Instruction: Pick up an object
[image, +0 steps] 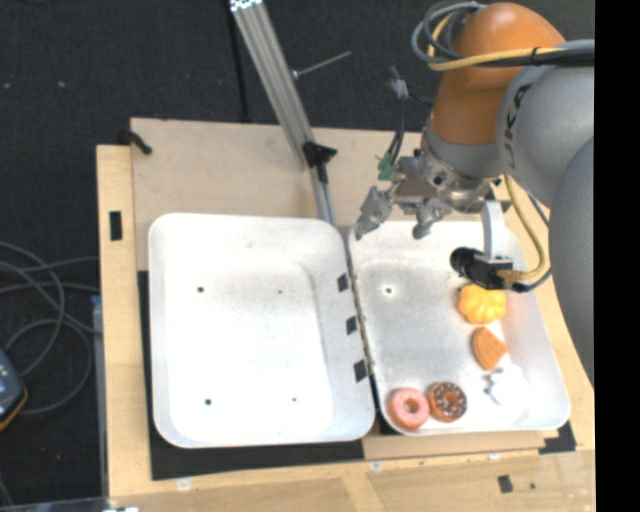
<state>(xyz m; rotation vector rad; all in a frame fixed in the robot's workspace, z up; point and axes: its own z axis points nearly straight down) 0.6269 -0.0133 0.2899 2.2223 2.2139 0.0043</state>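
I see the gripper (398, 217) spread wide, nothing between its fingers, hanging over the far edge of the right bin (420, 320). The objects lie well apart from it in that bin: yellow toy (481, 304) and orange piece (489, 349) near the right wall, pink donut (408, 407) and chocolate donut (446, 401) at the near edge.

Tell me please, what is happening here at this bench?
A grey and orange robot arm reaches in from the right. Its gripper hangs above the far edge of the right bin with its fingers apart, holding nothing. Its task is to pick up an object. In that bin lie a pink donut, a chocolate donut, a yellow toy and an orange piece, all untouched.
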